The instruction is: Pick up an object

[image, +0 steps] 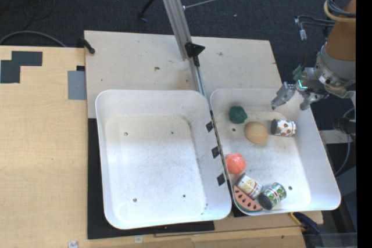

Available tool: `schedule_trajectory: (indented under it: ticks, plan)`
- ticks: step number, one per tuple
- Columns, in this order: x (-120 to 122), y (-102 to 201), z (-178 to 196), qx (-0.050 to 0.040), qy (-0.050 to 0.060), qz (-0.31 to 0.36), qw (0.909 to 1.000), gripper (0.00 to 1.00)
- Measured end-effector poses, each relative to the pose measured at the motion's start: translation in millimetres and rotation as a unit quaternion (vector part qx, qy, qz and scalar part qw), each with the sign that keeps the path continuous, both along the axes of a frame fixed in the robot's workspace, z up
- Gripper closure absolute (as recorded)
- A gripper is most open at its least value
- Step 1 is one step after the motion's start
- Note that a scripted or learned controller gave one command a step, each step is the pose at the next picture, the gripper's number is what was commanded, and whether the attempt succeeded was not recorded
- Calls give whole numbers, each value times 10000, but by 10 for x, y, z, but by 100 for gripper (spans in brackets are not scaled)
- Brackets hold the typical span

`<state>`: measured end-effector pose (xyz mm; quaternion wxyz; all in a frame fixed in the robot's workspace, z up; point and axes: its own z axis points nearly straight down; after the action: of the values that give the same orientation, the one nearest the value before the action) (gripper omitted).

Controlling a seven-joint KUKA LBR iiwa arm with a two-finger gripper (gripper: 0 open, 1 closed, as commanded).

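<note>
A pale worktop [145, 61] over dark floor carries two white bins: the left bin [151, 160] and the right bin [314, 171]. The right bin holds six things. One tan ball [256, 133] sits mid-bin; beside it one green ball [237, 114], one small can [283, 128], one orange ball [235, 163]; further off, two more cans [272, 194] and a watermelon slice [247, 201]. The pincer [295, 99], fingers apart and holding nothing, hangs above the bin's far edge.

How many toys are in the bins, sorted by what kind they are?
Balls: 3 — green ball, tan ball, orange-red ball
Small cans: 3 —
Watermelon slice: 1
Total: 7, all in the right bin.
</note>
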<state>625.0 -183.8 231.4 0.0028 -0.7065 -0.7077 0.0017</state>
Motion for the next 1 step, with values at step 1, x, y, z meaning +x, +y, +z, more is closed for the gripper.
schedule_trajectory:
  ticks: [1]
  plan:
    - [9,3,22,-7,-17,11,10000,0]
